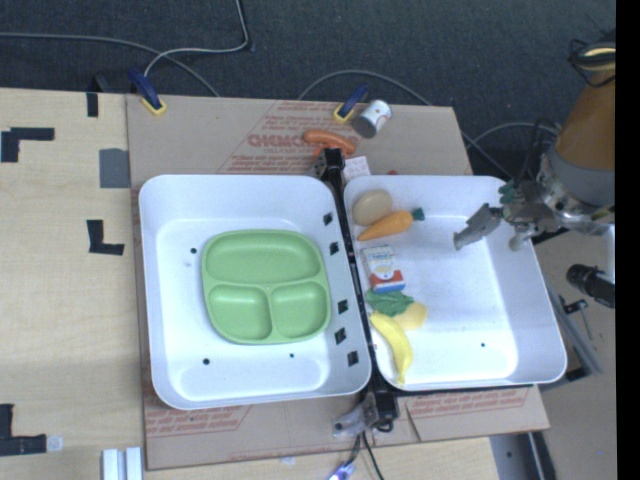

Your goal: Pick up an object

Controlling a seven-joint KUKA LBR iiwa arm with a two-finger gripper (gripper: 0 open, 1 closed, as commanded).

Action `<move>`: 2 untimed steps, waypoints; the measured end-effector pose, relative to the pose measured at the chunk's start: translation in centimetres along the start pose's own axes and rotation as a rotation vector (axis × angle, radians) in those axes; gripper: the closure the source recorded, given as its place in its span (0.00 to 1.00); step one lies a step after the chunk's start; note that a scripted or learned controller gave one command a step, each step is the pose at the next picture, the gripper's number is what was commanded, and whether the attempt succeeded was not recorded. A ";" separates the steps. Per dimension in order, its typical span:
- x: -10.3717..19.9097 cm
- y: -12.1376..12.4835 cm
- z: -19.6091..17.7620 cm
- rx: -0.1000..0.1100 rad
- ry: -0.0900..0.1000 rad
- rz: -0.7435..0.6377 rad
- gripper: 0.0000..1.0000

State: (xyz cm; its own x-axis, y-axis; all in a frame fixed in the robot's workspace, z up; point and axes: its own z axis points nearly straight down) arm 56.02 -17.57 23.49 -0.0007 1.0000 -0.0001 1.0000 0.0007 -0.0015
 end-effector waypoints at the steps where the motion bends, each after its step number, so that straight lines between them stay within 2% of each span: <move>1: 5.1 3.8 13.6 -0.014 -0.001 0.000 0.00; 2: 7.8 9.8 14.7 -0.007 0.001 -0.001 0.00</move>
State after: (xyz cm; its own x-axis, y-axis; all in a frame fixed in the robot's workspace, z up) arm 65.77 -9.73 8.74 -0.0020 1.0000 0.0005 1.0000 0.0020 0.0058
